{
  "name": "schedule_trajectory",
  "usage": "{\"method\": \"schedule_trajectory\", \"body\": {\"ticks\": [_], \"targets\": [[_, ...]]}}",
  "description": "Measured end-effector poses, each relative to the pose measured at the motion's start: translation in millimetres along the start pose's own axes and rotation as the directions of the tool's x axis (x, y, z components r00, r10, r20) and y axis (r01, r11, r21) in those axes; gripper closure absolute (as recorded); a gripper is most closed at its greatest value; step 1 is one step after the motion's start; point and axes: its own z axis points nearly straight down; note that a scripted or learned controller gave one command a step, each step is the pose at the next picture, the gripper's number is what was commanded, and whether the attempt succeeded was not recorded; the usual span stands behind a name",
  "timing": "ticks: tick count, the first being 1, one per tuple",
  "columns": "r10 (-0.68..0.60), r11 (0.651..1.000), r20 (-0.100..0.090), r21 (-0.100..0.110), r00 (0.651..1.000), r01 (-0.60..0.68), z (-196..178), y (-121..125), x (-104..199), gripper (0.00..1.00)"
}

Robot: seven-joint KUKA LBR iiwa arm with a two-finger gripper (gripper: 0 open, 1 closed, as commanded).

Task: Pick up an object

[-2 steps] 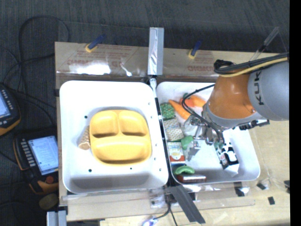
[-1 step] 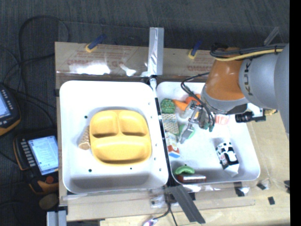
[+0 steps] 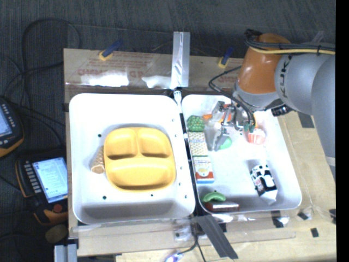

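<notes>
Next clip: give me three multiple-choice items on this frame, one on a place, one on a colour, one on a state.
1. Where does the yellow tray lie?
A. left bin
B. right bin
C. on the floor

2. What colour is the band above the arm's wrist?
A. blue
B. orange
C. black

3. How does the carton with black patches lie?
A. in the right bin, apart from the gripper
B. on the yellow tray
C. outside both bins

Answers: 1 A, the tray fills the middle of the left bin. 2 B, the band is orange. 3 A, it lies on the right bin's floor, nearer the camera than the gripper.
</notes>
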Motion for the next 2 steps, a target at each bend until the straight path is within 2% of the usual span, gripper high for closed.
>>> {"method": "schedule_trajectory", "body": {"ticks": [1, 2], "targets": [[0.003, 1.0, 0.037, 0.0, 0.999, -0.003, 0, -53, 29, 0.0], [-0.04, 0.999, 0.039, 0.003, 0.998, 0.039, 0, -6, 13, 0.0]]}}
